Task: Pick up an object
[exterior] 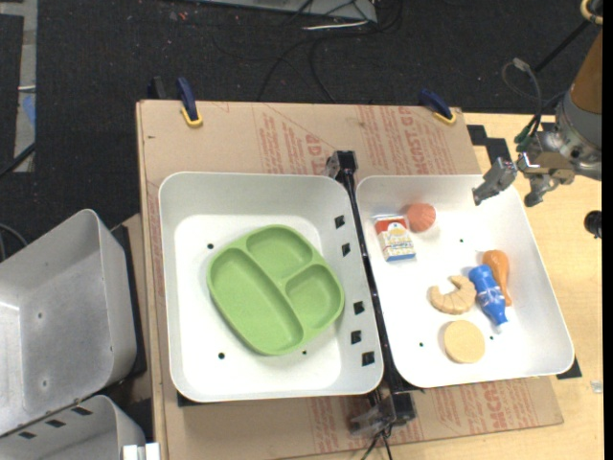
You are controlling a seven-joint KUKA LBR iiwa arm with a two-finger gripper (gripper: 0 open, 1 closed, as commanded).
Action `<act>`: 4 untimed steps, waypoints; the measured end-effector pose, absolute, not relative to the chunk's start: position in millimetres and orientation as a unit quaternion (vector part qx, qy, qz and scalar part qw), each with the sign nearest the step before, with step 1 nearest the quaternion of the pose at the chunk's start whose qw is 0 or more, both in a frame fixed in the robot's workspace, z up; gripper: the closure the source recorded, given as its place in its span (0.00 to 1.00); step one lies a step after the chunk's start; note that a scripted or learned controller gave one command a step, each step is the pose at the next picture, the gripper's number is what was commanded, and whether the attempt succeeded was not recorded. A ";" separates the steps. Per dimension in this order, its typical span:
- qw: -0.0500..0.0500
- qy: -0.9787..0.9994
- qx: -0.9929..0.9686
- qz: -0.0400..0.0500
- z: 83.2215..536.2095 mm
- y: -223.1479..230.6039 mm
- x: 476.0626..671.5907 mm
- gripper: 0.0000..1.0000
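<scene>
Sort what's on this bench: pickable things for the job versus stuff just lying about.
For the job: tool; peach; small carton; croissant; blue bottle; carrot; round biscuit; right bin.

Lying about: green divided tray; left bin; blue clamps.

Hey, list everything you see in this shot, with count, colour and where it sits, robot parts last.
Bins: two, white, side by side on the bench.
Divided plate: one, green, left bin.
Small carton: one, red and white, right bin, upper left.
Ball: one, reddish, beside the carton.
Croissant: one, tan, right bin centre.
Bottle: one, blue, right of the croissant.
Carrot: one, orange, against the bottle.
Disc: one, pale yellow, right bin, lower part.
Clamps: two, blue and yellow, bench's far edge.
Gripper: one, grey, above the right bin's far right corner, jaws open, holding nothing.
</scene>
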State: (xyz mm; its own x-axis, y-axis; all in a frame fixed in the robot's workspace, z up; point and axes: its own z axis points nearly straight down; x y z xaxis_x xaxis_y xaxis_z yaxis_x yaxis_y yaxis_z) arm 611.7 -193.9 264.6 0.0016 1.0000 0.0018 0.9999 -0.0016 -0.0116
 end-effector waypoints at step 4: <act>0.001 -0.708 -0.706 0.001 100.3 -181.2 626.9 0.00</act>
